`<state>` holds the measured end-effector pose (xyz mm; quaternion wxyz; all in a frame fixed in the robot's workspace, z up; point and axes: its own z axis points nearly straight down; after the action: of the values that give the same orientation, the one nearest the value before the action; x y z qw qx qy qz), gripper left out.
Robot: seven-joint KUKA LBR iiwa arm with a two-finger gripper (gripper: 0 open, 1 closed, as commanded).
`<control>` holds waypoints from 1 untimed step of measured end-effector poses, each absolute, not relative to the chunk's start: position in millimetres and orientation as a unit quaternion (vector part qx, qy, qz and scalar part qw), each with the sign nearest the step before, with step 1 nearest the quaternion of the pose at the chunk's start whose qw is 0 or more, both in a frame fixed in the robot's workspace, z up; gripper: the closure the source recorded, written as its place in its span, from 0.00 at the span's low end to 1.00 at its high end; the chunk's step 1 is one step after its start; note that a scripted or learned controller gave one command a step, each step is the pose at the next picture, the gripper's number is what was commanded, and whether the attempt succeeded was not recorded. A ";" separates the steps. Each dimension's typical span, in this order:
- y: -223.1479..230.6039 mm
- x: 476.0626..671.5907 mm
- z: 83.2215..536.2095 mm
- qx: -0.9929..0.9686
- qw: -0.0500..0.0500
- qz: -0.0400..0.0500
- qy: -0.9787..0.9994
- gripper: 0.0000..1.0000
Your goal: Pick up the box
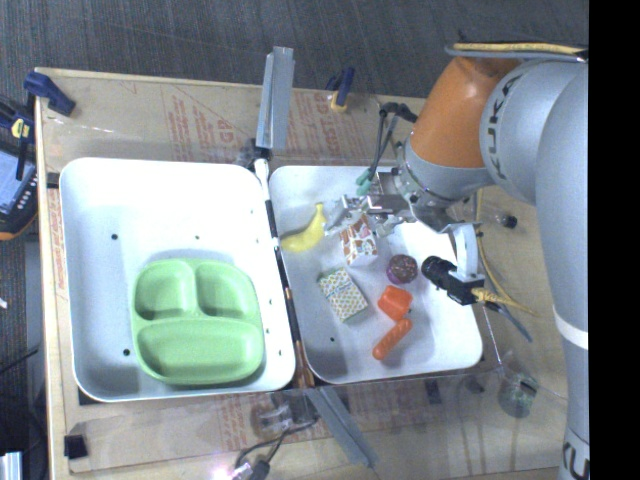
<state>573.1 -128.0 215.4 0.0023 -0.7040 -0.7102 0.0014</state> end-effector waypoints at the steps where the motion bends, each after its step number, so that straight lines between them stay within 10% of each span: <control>1: -118.9 485.8 94.6 -0.652 -0.002 0.000 -0.758 0.00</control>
<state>485.8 -118.9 94.6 -0.0020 -0.6521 -0.7582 0.0000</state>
